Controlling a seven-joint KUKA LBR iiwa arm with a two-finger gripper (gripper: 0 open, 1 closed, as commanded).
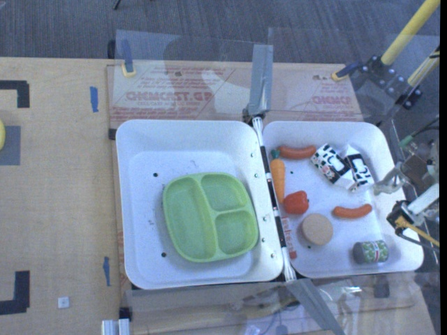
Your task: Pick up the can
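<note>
Can: a small grey metal can (pixel 370 252) with a green and red label lies on its side in the near right corner of the right white bin (pixel 335 267), just beside and below the end effector (pixel 408 218), apart from it.
End effector: at the right rim of the right bin, pale parts with a yellow and black piece; whether it is wide or narrow I cannot tell from here. Nothing shows in its grip.
Sausage: a short orange-red sausage (pixel 352 211) lies left of the end effector, near it.
Disc: a round tan wooden disc (pixel 317 229) sits further left, beside the can.
Pepper: a red toy pepper (pixel 296 202) rests left of the disc.
Carrot: an orange toy carrot (pixel 278 176) lies along the bin's left wall.
Cartons: two black-and-white patterned cartons (pixel 342 166) lie up and left of the end effector.
Second sausage: a longer red sausage (pixel 297 151) lies at the far side.
Left bin: the left white bin (pixel 140 145) holds a green three-compartment plastic tray (pixel 209 217), well apart from the end effector.
Tabletop: light wooden tabletop (pixel 56 201) with blue tape marks.
</note>
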